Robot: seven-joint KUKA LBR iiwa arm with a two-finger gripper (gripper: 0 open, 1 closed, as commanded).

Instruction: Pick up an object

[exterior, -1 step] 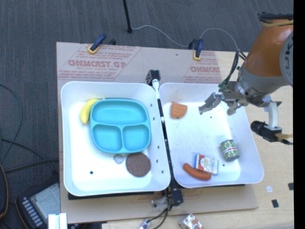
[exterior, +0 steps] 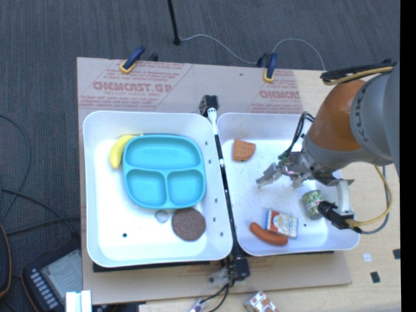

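Over the right bin (exterior: 229, 174), the gripper (exterior: 281, 174), reaching in from the right on the grey arm (exterior: 377, 119) with its orange band, fingers (exterior: 265, 178) spread apart with nothing between them, pointing left above bare white floor. In that same bin: an orange cracker-like piece (exterior: 244, 150) near the back left, well apart from the fingertips; a small red-and-white carton (exterior: 281, 223) toward the front, just beside a sausage (exterior: 268, 234) lying along the front edge; a green-patterned round object (exterior: 312, 203) to the right, close under the wrist. In the left bin (exterior: 94, 174): a blue divided tray (exterior: 165, 169), a banana (exterior: 119, 148) tucked against the tray's left rim, a brown round patty (exterior: 188, 224) just in front of the tray, beside a small grey blob (exterior: 161, 216). Both bins side by side on a brown board (exterior: 188, 83) held by clamps (exterior: 132, 58) at the back
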